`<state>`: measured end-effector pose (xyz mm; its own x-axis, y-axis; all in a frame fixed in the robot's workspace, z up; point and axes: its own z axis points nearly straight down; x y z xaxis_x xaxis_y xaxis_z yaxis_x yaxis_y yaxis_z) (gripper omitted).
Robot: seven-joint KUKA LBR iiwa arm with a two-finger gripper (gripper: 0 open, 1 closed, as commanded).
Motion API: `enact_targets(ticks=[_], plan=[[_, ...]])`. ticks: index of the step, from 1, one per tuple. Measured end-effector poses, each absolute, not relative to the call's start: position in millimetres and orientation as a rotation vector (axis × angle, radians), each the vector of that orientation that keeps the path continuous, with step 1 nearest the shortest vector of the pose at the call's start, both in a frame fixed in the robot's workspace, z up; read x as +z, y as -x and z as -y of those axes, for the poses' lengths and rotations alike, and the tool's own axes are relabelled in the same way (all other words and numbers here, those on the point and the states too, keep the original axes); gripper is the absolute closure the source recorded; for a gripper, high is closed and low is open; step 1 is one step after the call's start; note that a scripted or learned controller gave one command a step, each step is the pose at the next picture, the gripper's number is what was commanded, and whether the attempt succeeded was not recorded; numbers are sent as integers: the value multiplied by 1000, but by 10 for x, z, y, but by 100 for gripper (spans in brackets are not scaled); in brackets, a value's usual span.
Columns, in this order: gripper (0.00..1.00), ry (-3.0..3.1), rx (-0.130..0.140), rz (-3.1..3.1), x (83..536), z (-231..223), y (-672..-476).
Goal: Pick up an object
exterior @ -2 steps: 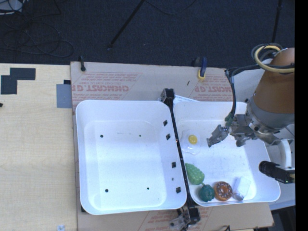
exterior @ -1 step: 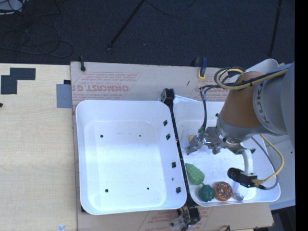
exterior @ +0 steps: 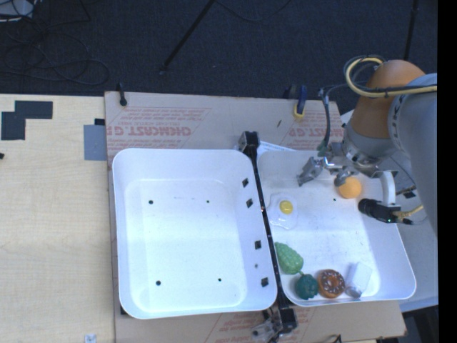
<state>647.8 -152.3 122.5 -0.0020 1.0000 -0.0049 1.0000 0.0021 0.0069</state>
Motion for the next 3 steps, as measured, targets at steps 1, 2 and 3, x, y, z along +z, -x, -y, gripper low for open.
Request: enact_targets(ticks=[1,2,3], plan=[[0,-2221,0,-2226,870,903,-6044],[100,-2223,3,-2222,1000,929,-6068],[0,-2224,1,-2222,991,931,-6064]])
